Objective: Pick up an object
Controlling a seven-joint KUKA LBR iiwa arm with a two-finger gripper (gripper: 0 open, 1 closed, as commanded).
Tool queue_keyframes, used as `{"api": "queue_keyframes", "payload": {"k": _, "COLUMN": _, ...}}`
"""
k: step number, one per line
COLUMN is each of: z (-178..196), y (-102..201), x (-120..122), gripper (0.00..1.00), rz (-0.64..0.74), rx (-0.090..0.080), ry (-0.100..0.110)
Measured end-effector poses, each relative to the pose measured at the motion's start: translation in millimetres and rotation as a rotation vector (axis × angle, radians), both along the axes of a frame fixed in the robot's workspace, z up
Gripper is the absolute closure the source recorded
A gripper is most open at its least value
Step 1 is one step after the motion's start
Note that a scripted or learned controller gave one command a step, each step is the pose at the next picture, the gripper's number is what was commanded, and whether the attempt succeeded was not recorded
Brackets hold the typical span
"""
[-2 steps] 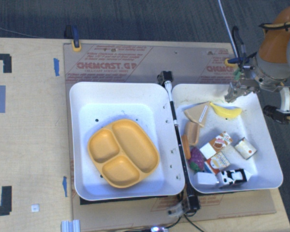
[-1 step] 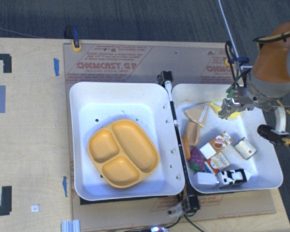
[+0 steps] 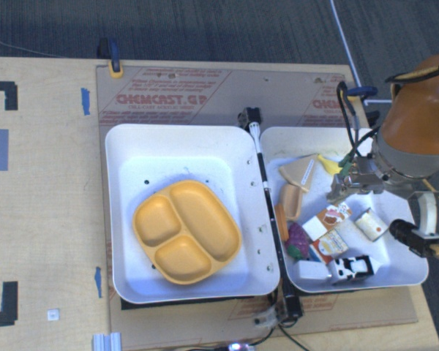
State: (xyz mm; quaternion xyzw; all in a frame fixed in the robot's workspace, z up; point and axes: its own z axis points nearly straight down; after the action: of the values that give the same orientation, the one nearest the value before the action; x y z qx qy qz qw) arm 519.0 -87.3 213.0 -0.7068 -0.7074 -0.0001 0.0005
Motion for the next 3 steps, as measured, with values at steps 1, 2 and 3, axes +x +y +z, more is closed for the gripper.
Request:
{"api": "queue_keyframes", "payload": {"k": 1, "z": 7.0, "y": -31.7, "x": 56.5, "gripper": 1.0, "rz": 0.0, "rx": -0.002, "ry": -0.003}}
{"api": "queue_keyframes", "payload": {"k": 2, "z": 15.9, "y": -26.4, "x": 91.3, "gripper": 1.0, "rz": 0.001, "rx": -0.002, "ry": -0.004}}
{"api": "queue_keyframes", "payload": {"k": 3, "z": -24.3, "y": 15.5, "x": 17.0, "gripper": 1.0, "rz": 0.0, "rx": -0.001, "ry": 0.0}}
